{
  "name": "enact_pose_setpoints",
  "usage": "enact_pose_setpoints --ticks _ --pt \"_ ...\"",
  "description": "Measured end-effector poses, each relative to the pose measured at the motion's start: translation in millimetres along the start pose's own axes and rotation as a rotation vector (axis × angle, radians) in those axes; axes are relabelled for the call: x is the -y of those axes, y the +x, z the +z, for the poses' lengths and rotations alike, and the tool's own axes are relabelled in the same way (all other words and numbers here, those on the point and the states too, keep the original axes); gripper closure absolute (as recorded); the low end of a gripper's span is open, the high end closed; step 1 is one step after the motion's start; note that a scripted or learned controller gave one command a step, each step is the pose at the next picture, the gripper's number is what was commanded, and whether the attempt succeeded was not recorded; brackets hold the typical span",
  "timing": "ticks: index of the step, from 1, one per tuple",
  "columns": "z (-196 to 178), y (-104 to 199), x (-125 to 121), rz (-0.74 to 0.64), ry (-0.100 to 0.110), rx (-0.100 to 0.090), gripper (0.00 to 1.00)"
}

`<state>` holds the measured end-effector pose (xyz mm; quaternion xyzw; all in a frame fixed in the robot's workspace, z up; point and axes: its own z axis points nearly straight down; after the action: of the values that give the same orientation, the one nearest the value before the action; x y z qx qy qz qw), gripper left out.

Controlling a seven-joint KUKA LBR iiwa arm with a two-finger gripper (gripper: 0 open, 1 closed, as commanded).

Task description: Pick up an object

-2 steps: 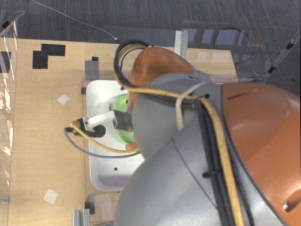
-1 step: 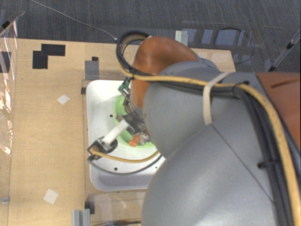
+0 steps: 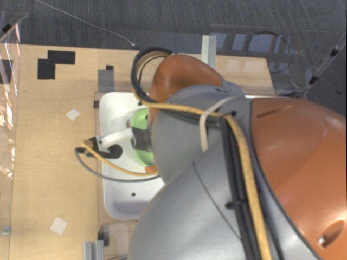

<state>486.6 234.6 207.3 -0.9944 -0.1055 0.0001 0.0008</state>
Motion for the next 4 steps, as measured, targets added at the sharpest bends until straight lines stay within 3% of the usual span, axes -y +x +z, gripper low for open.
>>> enact_pose_setpoints --ticks 1,2,3,4 --pt "-11 0 0 -0.649 -0.002 0.001 1.0" --pt "9 -1 -3 -0.354 -0.001 0.002 1.0" --pt "-156 1 1 -0.23 0.004 -0.012 1.0" --pt "-47 -1 0 -0.026 -0.004 0.005 1.0"
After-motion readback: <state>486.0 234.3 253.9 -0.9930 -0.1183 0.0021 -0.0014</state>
